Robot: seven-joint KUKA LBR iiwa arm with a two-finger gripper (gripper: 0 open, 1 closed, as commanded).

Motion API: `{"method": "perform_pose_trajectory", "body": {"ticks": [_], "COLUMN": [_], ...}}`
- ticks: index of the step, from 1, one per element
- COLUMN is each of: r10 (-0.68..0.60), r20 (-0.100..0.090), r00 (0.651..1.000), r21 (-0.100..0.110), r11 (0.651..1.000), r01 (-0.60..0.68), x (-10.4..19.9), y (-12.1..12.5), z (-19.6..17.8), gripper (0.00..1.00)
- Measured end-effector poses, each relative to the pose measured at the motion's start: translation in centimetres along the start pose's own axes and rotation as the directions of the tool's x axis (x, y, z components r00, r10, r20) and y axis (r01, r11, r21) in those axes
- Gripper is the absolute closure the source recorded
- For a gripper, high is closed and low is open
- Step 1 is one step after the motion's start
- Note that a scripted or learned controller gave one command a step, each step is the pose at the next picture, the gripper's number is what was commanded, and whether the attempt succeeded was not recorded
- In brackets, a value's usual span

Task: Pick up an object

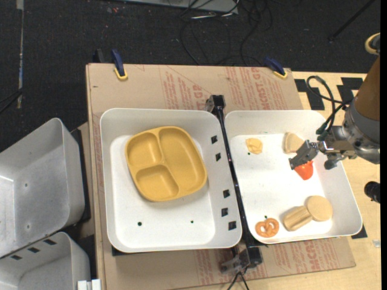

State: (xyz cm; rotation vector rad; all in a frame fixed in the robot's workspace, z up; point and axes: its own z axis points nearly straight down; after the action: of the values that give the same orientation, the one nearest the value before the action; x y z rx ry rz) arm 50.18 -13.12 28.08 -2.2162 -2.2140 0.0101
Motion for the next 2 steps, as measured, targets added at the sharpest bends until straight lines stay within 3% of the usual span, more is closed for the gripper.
{"method": "perform_pose_trajectory", "body": {"ticks": [1,2], "r10": [-0.002,0.000], "r20": [0.002,0.001], "r00": [1.000,1.000], "r21": [-0.011,-0.007], "r11": [1.000,1.000], "r01": [0.003,0.000], "x": [0.0,0.3], "y": [0.2,1.1], "z": [-0.5,5.3], "gripper": [0.00,0.00]}}
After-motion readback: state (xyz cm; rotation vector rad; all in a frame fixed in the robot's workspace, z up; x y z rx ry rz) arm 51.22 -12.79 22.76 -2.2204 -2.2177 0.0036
